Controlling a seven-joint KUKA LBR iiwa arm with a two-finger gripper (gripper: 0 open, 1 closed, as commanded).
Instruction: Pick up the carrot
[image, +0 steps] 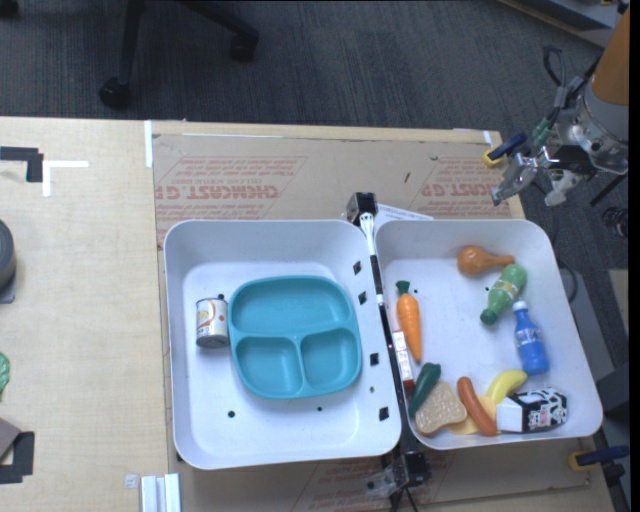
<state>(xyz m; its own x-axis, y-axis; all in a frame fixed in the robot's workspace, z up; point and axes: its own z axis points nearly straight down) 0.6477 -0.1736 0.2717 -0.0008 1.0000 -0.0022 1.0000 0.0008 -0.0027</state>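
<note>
On the tabletop (90, 300), the carrot (408, 318) is laid lengthwise, greens farthest, well left of the apparently open, empty pincer (520, 170).

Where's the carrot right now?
The carrot lies in the right bin, along its left wall by the divider between the bins, leafy end pointing away from the camera. The gripper hovers off beyond the bin's far right corner.

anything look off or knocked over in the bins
Mostly tidy. The small can in the left bin lies on its side against the blue divided plate. In the right bin the carrot lies along the left wall, apart from the pile of toy food. Nothing looks spilled or damaged.
</note>
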